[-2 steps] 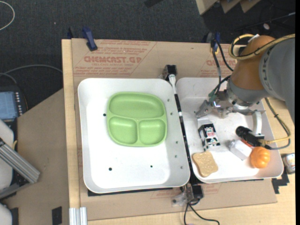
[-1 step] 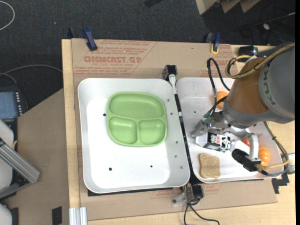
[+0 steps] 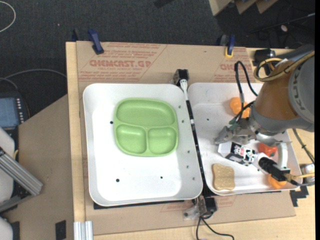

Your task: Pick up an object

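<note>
Two shallow white bins stood side by side on your brown board [image 3: 150,64], and their contents were as follows. Left bin [image 3: 100,176]: one pale green divided plate [image 3: 146,126] of three compartments, lying flat a little toward the far side of the bin's middle. Right bin [image 3: 210,101]: one small orange round item [image 3: 235,104] toward the far side; one slice of toast [image 3: 223,177] lying flat by the near edge, close to the wall beside the left bin; one small black-and-white item [image 3: 240,153] around the bin's middle; and one small red piece [image 3: 270,149] just to its right, partly covered by the arm. Your arm [image 3: 282,96], grey with its orange band, reached in from the right over the right bin. Its gripper [image 3: 231,135] hung low over the bin's middle, between the orange round item and the black-and-white item and nearer the latter. From this angle you could not tell whether the gripper was open or closed, whether it had hold of anything, or whether it touched the black-and-white item. The slice of toast lay apart from the gripper. Fixtures: one blue clamp [image 3: 95,40] on the board's far edge at the left, and a second clamp [image 3: 229,45] on the same edge toward the right.
</note>
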